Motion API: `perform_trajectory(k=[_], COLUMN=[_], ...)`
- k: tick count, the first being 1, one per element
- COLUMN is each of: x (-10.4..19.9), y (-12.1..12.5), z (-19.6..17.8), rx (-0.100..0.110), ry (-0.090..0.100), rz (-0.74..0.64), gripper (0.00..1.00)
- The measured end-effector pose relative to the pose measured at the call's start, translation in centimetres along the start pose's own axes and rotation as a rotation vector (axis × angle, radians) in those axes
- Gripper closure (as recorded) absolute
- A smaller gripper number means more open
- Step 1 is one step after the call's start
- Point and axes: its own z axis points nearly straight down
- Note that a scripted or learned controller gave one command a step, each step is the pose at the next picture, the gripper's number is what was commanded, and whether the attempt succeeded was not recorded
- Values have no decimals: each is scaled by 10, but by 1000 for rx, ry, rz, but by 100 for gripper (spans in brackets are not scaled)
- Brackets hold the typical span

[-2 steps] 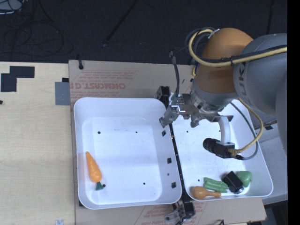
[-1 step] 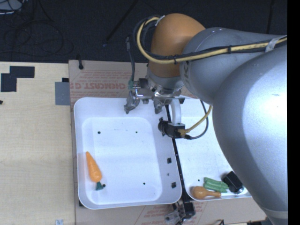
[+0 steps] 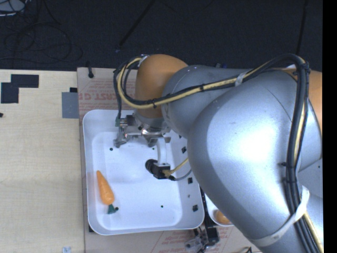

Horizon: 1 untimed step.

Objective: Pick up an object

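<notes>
Scanning from the left, you see the pale tabletop (image 3: 37, 157), then the white bin (image 3: 131, 220) with an orange carrot (image 3: 105, 188) lying near its left wall, not yet picked up and well apart from anything else. Right of it, the hand (image 3: 142, 137) hangs over the bin's upper middle with nothing visibly between its parts, and you cannot tell whether it is released or clenched. The grasp is all still to do, I judge: the bin floor around the carrot is bare, but the near wall crowds its left side.
</notes>
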Motion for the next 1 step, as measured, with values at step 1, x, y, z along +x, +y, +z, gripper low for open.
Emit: perform_trajectory(k=[1], x=[52], y=[2], z=[-48], rx=[-7], ry=[2], rz=[-1], gripper=[0])
